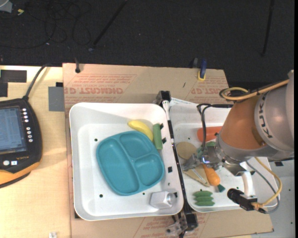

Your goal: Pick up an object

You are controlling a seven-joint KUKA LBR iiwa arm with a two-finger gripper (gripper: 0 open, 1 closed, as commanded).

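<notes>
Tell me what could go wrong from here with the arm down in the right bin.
1. The gripper sits low among crowded items: a carrot, a green pod-like toy and a tan disc lie close together, so it may pinch two at once or nudge its target aside.
2. The arm's bulk hides much of the right bin, so a failed pick could be hard to see.
3. Loose cables trail near the bin's edge and might snag.
</notes>
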